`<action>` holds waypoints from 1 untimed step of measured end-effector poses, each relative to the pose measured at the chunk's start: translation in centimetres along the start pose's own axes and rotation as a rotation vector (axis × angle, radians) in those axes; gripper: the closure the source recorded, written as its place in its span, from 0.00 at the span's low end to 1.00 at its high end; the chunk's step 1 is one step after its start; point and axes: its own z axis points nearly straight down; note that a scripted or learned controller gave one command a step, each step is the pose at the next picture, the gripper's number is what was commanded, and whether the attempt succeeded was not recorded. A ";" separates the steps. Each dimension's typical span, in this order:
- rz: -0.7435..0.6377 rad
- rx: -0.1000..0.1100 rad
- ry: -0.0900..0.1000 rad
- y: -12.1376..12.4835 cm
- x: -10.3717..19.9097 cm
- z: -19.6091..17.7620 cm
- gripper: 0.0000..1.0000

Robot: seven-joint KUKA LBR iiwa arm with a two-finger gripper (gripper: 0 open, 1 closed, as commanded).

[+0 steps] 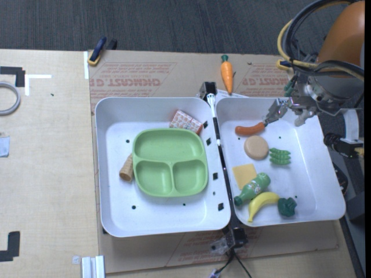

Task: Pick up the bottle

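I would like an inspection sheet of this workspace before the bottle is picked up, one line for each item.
Surface: two white bins, left bin and right bin, on cardboard.
Job's things: green bottle lying in right bin, touching banana.
Clutter: sausage, cookie, cheese slice, broccoli in right bin; green tray in left bin; carrot on cardboard.
Grippers: gripper above right bin's far edge, near sausage.
Cables: black and yellow hoses on arm.
Surroundings: dark carpet.

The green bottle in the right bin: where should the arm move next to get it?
Probably toward the bin's front, then down: the gripper hovers near the sausage at the back, while the bottle lies tilted beside the banana.
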 end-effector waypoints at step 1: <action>-0.001 -0.001 -0.001 0.0 0.0 -1.0 1.00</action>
